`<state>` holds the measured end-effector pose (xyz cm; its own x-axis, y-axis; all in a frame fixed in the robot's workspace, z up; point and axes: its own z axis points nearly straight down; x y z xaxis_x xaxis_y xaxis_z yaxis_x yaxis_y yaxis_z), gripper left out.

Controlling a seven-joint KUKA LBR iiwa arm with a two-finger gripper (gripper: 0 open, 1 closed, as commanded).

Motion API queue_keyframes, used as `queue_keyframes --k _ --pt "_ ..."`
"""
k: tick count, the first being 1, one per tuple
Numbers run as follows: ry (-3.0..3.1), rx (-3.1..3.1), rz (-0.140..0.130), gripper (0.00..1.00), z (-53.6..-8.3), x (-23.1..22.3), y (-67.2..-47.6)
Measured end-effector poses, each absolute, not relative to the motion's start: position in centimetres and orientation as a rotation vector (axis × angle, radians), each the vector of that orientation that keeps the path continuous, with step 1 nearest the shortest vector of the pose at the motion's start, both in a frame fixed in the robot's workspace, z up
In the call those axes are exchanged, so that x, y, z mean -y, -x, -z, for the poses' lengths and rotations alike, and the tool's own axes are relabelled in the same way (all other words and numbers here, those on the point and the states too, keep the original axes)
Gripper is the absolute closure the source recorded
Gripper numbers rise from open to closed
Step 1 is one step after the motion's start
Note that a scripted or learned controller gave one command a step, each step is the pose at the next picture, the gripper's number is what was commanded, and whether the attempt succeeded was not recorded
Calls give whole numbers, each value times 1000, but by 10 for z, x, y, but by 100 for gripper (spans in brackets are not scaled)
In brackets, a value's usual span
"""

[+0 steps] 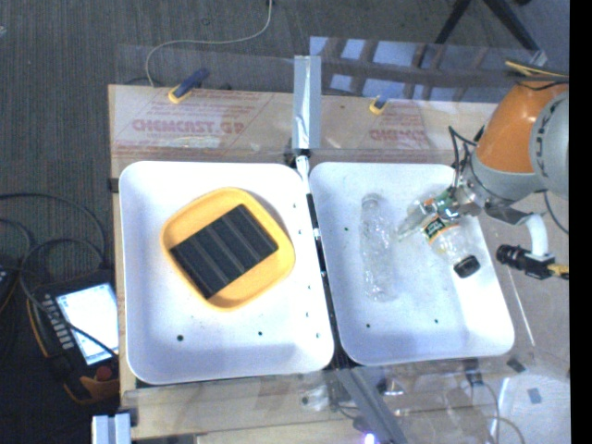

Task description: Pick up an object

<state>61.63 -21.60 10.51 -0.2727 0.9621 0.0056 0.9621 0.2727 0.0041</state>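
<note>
In the right bin (481,336) a clear plastic bottle (376,248) lies lengthwise near the middle. A small clear bottle with a green and orange label (442,228) and a black cap (465,266) lies by the bin's right wall. My gripper (455,200) reaches in from the upper right and sits right over the labelled bottle's top end; the orange-banded wrist (513,141) hides most of it. In the left bin (148,340) rests a yellow dish-like object with a black ribbed top (228,248).
A grey divider post (305,109) stands behind the seam between the bins. A black and white fitting (525,257) hangs off the arm just outside the right bin's right rim. Cables and a small screen (83,317) lie on the floor at the left.
</note>
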Motion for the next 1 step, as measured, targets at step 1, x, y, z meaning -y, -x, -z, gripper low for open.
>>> queue_keyframes --k 1 --pt "1979 2441 -1 100 -185 154 -640"
